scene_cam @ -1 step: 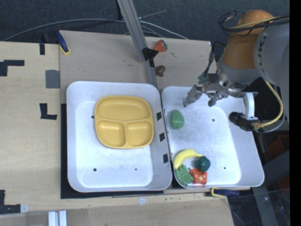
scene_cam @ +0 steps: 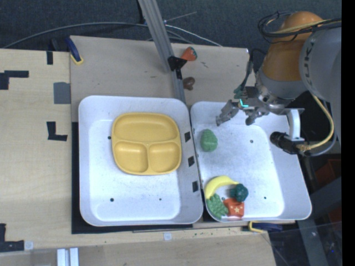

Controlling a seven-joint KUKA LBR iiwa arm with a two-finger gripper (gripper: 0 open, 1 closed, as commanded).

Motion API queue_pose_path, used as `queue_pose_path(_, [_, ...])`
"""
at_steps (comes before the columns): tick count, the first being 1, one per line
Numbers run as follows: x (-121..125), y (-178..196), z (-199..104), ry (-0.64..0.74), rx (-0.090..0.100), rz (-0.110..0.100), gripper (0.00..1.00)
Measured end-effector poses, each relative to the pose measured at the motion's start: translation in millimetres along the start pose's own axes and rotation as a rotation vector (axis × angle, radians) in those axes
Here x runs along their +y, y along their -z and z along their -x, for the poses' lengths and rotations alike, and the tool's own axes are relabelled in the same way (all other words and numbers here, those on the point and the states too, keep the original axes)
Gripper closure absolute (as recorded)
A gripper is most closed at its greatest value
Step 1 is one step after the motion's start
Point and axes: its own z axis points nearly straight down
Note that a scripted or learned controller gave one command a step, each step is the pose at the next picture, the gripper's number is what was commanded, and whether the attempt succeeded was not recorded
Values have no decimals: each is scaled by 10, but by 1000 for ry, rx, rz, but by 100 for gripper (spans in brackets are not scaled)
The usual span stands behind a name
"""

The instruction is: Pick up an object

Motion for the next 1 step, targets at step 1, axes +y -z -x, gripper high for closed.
queue_pose_path(1, [-57,-639,14,-2,-1,-7,0])
